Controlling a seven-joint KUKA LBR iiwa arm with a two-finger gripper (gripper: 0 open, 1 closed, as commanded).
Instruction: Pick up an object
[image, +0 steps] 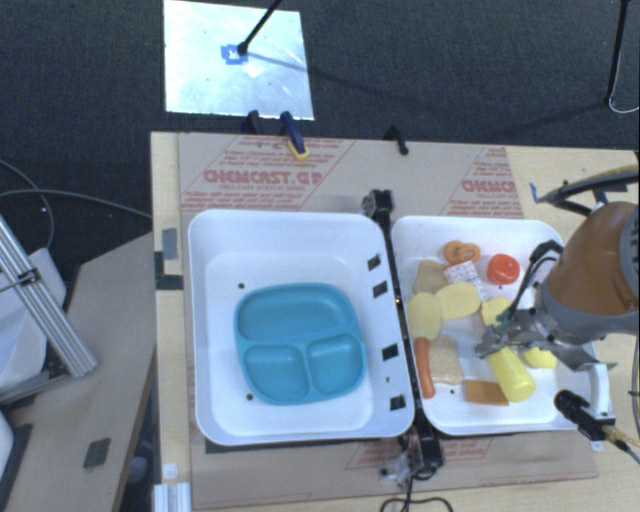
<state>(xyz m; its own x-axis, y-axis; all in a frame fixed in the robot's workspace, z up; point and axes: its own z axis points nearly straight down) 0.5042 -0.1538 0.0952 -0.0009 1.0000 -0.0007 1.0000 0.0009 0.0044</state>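
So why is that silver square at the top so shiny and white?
In the camera view, the silver sheet behind the bench throws back the light as glare; the blue tray looks evenly lit, and the toy food by the gripper looks slightly soft.

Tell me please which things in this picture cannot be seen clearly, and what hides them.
- Tool, camera view: the wrist covers it, so its state is unclear.
- Yellow item in the right bin: partly under the arm, shape unclear.
- Pale flat pieces: overlapped by yellow food, outlines incomplete.
- Arm: cut off by the right edge.
- Small blue mark on the shiny sheet: too small to identify.
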